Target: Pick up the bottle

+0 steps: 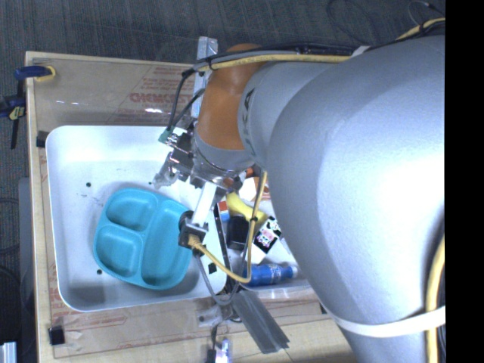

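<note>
Lying on its side, the blue plastic bottle with a pale end (271,274) rests close to the front wall of the shallow white bin on the view's right (302,283), partly under the big grey arm (363,187). The two-finger gripper (174,169) hangs well apart from the bottle. It is over the other shallow white bin (64,203), just beside the upper rim of a turquoise divided plastic plate (140,237). Whether the gripper is open or closed cannot be told from this angle, and no object is seen held by it.

The main risk, as it seems, is a descent at the wrong place: from here the gripper would meet the plate or the bare bin floor, not the bottle. The bottle is also round and smooth, so a grasp that is not centred could make it roll or slip out. The wall beside it and a small black-and-white patterned object (266,237) near it leave little space, so a neighbour may be pushed or caught instead.

Both bins stand on a pale board with red print (113,97). A blue clamp (30,72) sits at its far corner. Around the bench, dark grey carpet (113,13) covers the floor.
</note>
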Tool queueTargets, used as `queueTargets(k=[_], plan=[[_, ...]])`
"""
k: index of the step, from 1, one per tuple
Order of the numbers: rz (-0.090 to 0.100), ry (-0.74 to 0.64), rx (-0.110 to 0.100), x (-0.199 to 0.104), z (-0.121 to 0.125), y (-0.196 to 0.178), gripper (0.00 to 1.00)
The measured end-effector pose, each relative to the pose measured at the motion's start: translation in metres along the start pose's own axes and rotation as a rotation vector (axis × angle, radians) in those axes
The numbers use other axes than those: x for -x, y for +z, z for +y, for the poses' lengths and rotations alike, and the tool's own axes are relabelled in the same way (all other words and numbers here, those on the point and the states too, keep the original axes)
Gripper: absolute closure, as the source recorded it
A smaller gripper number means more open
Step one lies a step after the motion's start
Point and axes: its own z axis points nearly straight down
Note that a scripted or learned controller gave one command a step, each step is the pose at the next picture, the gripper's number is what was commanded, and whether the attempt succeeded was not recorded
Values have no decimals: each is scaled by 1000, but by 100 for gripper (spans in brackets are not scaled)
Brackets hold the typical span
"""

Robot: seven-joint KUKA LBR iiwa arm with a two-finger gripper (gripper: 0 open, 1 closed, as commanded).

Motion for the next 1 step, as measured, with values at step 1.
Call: queueTargets(k=[1], plan=[[-2,269,-2,-28,-37,71,0]])
